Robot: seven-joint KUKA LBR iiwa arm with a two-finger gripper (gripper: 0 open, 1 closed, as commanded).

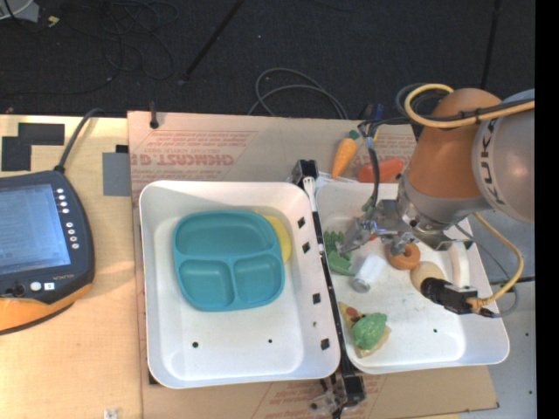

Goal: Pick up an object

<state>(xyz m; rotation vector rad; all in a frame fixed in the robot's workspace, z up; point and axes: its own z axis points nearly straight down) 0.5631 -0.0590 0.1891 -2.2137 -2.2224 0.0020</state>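
- Cardboard sheet (218, 151), flat and brown with red print, lies under both bins.
- Arm (454, 160), with a smooth grey shell and an orange band, reaches in from the right; it hides part of the right bin's far wall.
- Left bin (175, 356), shallow white plastic with rounded corners, holds a teal plate (230, 260) with three compartments. The plate covers most of a yellow piece (281, 234), so its shape is unclear.
- Right bin (454, 347), of the same white plastic, holds the loose objects.
- Handheld screen unit (35, 238), dark with an orange underside, is cut off at the left edge.
- Gripper (367, 232), metallic, hangs low over the right bin's far left part; whether it is released, clenched or grasping cannot be told.
- Green piece (336, 258) and white cylinder (367, 271) lie just beside the gripper, in the right bin.
- Brown ring (403, 256) lies near the wrist.
- Green-topped tan piece (369, 330) lies at the bin's near left.
- Carrot (345, 155), orange and tapered, lies outside the bins on the cardboard.
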